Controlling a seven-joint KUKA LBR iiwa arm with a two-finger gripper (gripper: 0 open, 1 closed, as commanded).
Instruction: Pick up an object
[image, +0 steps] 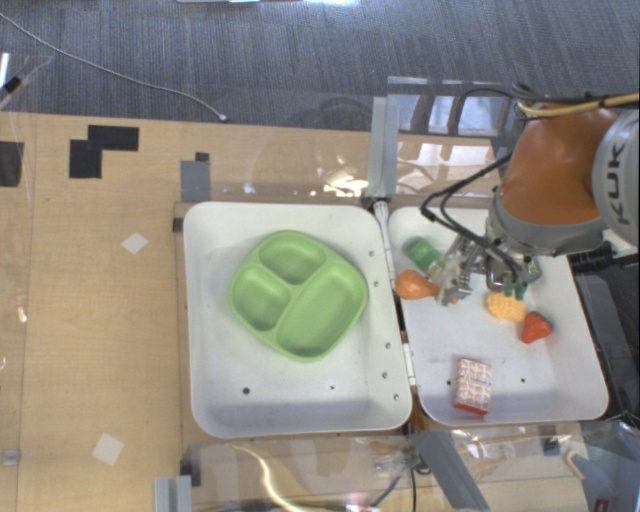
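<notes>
The surface (90, 330) is pale wood, with black squares at its far left and a grey mat beyond it. Two white bins sit on it side by side, touching along their inner rims. The left bin (250, 400) holds a green plate (298, 294) with three compartments, lying roughly in the bin's middle. The right bin (560, 390) holds the small things.

The arm (560, 170), its orange band uppermost, reaches in from the right over the far part of the right bin. Its end effector (462, 283) hangs low over the bin's far left part; whether it is spread or pressed together I cannot tell, as the metal parts blur together there.

Just left of the end effector lies an orange piece (416, 286), close to the bin's left wall. A green piece (421, 250) lies just beyond it, toward the far wall. To the right of the end effector sits a yellow piece (506, 306), and just beside that a red one (536, 327). A red-and-white box (473, 386) lies nearer the front rim, well apart from the others.
</notes>
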